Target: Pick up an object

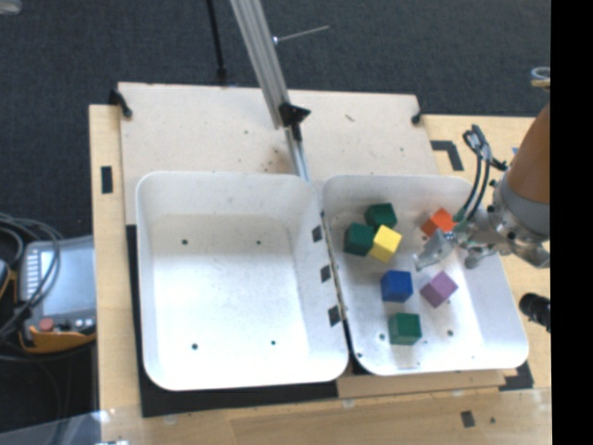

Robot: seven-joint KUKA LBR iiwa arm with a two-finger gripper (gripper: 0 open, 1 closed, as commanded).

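- Two-finger metal gripper [434, 251] hovers in right white bin [500, 341], just beyond purple plastic cube [438, 288].
- Jaw state: cannot tell.
- Centre over cube, descend vertically, avoiding orange block [439, 221].

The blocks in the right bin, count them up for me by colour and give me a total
Green blocks: 3
Yellow block: 1
Blue block: 1
Purple block: 1
Orange block: 1, partly behind the gripper
Total: 7, all in the right bin
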